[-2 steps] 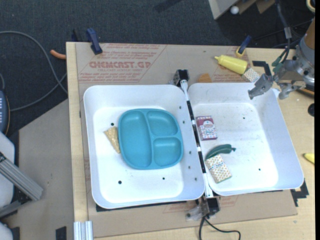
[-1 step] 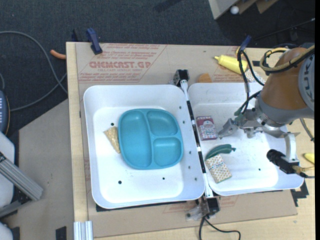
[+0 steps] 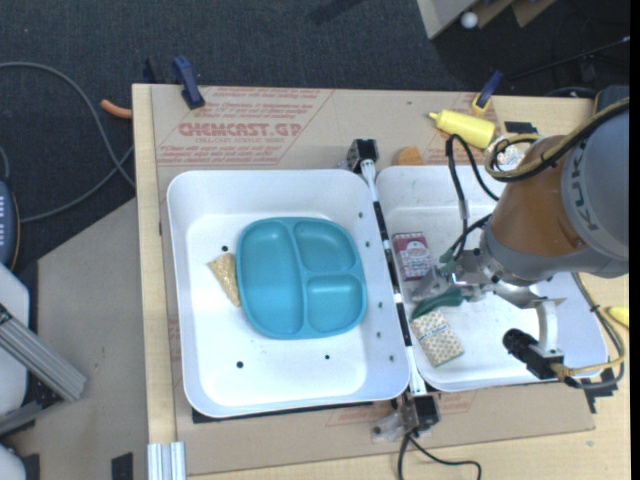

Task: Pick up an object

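Here the pincer (image 3: pixel 440 293), its state untellable, hangs just above the speckled packet (image 3: pixel 438 336) in the right bin (image 3: pixel 480 373).

Gripper (image 3: pixel 437 286) fingertips lost among clutter, their spread unreadable, arm (image 3: pixel 575 203) cropped at the right edge behind it, tan packet (image 3: pixel 226 276) far left half under the blue tray (image 3: pixel 301 274)

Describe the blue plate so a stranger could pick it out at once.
Look in the left bin of the two white bins. The blue plate lies at its middle, a rounded tray split into three compartments. A small speckled tan piece pokes out at its left edge; nothing else there is blue or as large.
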Robot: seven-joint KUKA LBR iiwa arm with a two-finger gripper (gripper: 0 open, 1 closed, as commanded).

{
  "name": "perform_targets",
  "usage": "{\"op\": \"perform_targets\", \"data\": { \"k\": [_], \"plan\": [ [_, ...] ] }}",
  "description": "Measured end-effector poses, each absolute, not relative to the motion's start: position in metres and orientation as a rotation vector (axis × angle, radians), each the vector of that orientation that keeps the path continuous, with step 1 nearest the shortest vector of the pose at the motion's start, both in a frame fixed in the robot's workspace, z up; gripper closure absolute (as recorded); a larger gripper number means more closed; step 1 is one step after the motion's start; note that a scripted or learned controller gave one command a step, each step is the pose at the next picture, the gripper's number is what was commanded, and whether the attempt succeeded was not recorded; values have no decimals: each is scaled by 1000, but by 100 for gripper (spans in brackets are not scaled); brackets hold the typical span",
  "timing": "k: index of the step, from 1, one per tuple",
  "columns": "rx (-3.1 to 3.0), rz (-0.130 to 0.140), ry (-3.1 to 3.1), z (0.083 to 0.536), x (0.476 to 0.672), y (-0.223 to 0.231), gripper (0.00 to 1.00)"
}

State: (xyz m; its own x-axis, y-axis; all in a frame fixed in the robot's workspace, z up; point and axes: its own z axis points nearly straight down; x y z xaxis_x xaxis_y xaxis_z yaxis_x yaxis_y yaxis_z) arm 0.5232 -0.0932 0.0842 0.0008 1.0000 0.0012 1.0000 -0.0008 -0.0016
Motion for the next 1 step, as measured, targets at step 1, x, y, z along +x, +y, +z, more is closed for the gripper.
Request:
{"op": "perform_targets", "data": {
  "k": [1],
  "plan": [
    [-2224, -2, -2219, 94, 524, -93, 100]
  ]
}}
